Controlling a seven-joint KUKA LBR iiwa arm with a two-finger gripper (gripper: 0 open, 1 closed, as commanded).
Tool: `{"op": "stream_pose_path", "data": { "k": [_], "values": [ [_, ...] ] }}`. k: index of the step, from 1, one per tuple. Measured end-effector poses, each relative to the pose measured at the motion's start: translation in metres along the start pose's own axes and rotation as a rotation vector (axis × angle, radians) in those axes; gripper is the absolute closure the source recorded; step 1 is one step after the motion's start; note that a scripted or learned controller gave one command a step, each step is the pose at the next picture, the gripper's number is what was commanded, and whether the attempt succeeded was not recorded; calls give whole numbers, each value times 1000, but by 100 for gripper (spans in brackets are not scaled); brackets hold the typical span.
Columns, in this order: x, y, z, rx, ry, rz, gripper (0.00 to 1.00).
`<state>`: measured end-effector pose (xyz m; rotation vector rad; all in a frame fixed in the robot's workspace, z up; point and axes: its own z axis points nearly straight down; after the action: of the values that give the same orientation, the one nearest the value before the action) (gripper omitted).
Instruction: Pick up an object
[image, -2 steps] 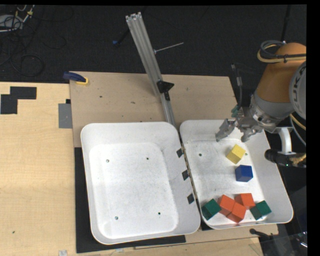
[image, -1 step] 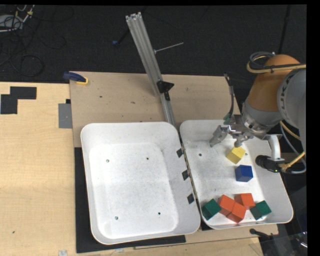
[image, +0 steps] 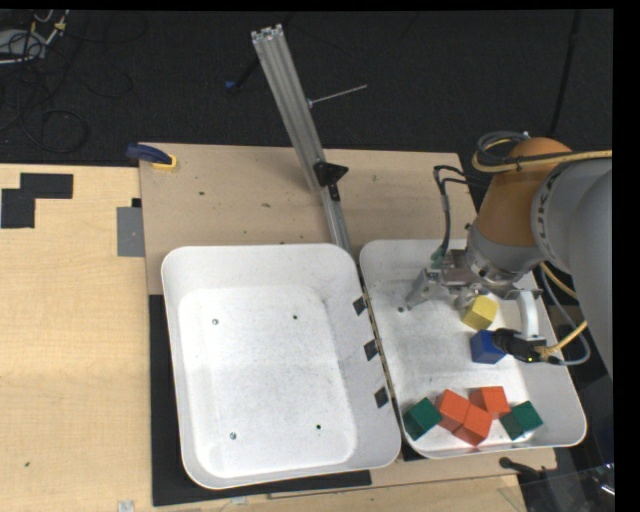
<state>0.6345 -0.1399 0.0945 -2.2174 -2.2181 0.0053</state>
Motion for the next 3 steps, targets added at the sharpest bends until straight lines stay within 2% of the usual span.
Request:
{"op": "stream_pose_path", "data": {
  "k": [1,3],
  "values": [
    [-1,0,-13,-2,0,4,100],
    [-11,2,-126,-10,-2,0,100]
  ]
}}
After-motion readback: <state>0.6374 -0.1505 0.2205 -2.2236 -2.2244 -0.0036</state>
